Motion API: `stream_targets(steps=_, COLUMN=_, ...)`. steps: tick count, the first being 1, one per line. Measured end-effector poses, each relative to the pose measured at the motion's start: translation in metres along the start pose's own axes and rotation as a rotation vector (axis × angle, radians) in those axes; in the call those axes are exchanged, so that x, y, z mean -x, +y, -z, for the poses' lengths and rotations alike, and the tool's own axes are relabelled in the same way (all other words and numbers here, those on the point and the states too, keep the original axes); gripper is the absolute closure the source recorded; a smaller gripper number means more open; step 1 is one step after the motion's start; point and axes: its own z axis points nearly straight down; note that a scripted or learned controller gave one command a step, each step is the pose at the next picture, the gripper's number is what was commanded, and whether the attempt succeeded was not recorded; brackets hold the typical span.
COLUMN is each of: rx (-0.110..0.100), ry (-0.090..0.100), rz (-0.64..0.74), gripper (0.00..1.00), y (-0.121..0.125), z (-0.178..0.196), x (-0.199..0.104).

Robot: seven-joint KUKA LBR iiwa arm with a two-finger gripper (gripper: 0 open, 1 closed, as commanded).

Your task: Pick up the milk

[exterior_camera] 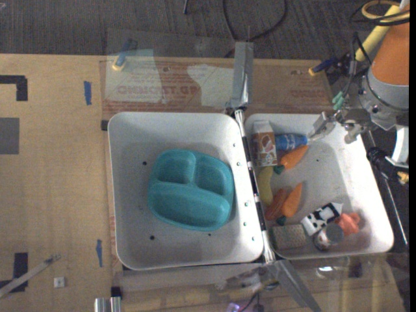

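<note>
The milk [322, 218] is a small carton with black and white cow patches. It lies tilted near the front of the right bin [364, 174], beside an orange toy [351, 223] and a grey can [329, 236]. My gripper [333, 130] hangs over the back right part of that bin, below the arm's orange band [393, 54]. Its two fingers stand apart, open, with nothing between them. The milk lies well toward the front from the gripper, apart from it.
The right bin also holds a brown-and-white carton [263, 145], a blue bottle [290, 140], carrots [294, 156] [286, 202], a banana [265, 182] and a grey block [289, 236]. A teal divided plate [190, 188] lies in the left bin [130, 142].
</note>
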Motion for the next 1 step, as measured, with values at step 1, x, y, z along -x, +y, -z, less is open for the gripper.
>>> stream_targets(steps=1, rx=0.001, ry=0.0, rz=-0.036, gripper=0.0, y=-0.1024, z=-0.0926, x=0.03)
